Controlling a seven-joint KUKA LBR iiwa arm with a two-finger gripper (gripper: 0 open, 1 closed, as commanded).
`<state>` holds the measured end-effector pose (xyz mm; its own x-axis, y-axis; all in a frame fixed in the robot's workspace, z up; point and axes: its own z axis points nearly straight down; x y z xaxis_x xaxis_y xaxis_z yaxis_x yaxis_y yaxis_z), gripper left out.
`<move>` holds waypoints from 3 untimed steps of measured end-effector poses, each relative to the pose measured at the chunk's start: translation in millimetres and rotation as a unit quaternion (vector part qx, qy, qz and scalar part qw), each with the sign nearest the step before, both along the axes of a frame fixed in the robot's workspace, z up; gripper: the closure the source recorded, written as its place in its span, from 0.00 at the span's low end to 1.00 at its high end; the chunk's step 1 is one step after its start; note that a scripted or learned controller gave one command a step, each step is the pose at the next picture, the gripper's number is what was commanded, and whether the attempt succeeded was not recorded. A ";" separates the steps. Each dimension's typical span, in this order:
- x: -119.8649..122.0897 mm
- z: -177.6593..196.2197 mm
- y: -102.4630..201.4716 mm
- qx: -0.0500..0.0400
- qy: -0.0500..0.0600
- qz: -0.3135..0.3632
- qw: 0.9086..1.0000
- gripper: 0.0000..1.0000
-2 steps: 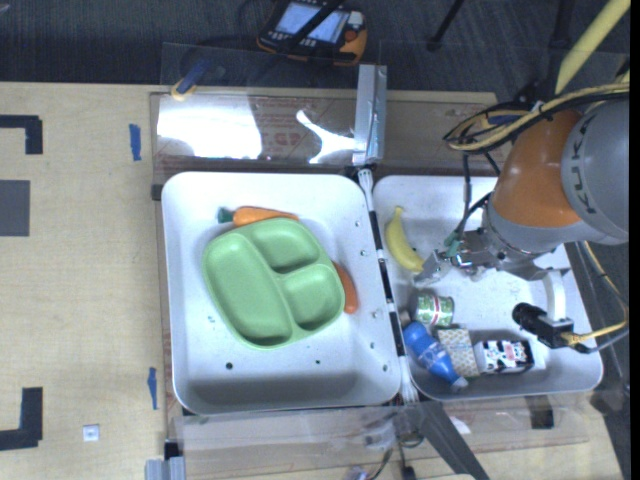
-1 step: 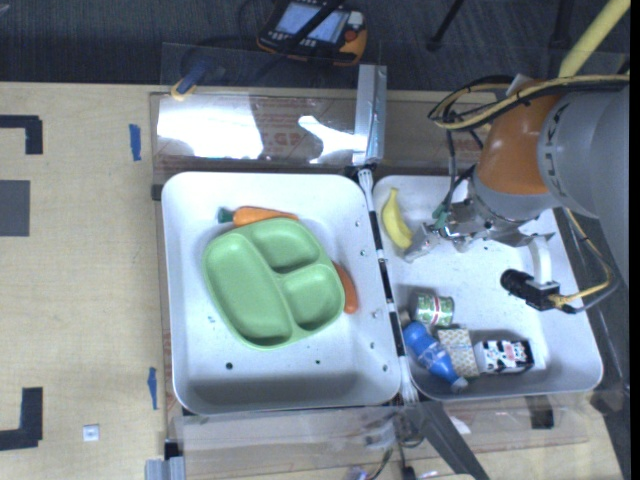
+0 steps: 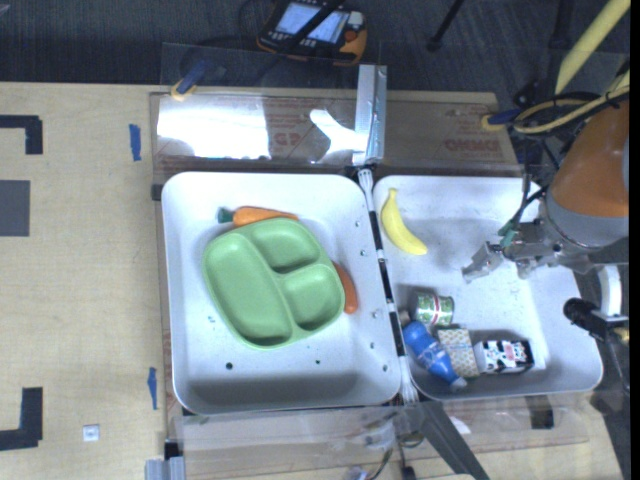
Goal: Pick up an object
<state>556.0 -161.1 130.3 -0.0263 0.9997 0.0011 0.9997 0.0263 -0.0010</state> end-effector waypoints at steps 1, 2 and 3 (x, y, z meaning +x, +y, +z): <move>77.7 -42.7 -39.4 0.001 -0.004 0.039 0.999 0.00; 78.4 -32.1 -40.1 -0.002 -0.005 0.040 0.999 1.00; 60.6 92.8 28.7 -0.001 -0.002 -0.004 1.000 1.00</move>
